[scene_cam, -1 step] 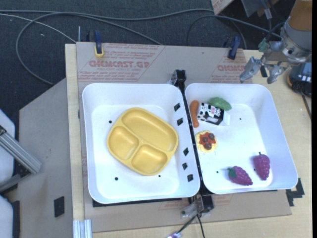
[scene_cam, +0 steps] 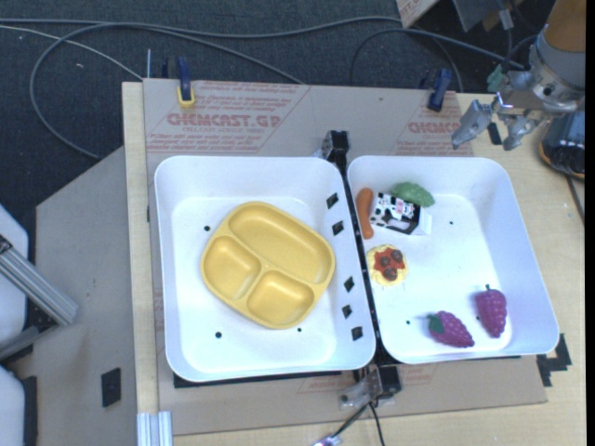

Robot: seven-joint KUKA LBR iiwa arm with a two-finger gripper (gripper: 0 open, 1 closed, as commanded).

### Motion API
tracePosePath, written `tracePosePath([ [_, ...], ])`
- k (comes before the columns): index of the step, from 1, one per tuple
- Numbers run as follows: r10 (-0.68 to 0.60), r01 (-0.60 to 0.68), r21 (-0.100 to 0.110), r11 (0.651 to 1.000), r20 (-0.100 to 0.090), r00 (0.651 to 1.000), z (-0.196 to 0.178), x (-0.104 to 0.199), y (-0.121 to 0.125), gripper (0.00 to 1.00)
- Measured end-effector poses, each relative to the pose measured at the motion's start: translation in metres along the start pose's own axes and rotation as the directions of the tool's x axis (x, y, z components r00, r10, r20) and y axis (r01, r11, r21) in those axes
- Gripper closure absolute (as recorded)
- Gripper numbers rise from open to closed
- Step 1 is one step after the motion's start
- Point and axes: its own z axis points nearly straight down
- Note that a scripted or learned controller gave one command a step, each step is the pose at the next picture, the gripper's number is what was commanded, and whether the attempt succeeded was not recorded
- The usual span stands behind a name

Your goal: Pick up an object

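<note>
My gripper (scene_cam: 490,128) hangs above the bench's far right corner, just beyond the right bin's (scene_cam: 530,249) back rim, with its two fingers spread and nothing between them. Inside the right bin lie an orange carrot-like stick (scene_cam: 365,212), a black-and-white cow toy (scene_cam: 394,215) with a green leaf piece (scene_cam: 414,193) behind it, a small pizza slice toy (scene_cam: 388,265), and two purple grape bunches (scene_cam: 450,329) (scene_cam: 492,310). All of these lie well below and left of the gripper.
The left bin (scene_cam: 177,249) holds a yellow divided plate (scene_cam: 268,264). Black clips run along the divider between the bins (scene_cam: 350,249). A blue clamp (scene_cam: 185,84) and another (scene_cam: 439,87) grip the board's far edge. Cables cross the dark floor behind.
</note>
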Motion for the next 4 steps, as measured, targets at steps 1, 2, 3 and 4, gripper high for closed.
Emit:
tracePosePath([
  [1, 0.001, -0.001, 0.005, 1.000, -0.001, 1.000, 0.062, -0.003, -0.003, 0.00],
  [2, -0.001, 0.001, 0.006, 1.000, -0.002, 1.000, 0.124, 0.002, -0.005, 0.00],
  [3, -0.002, 0.002, -0.012, 1.000, 0.003, 1.000, 0.159, 0.002, -0.003, 0.00],
  [4, -0.002, 0.002, -0.017, 1.000, -0.001, 1.000, 0.148, 0.003, -0.001, 1.00],
])
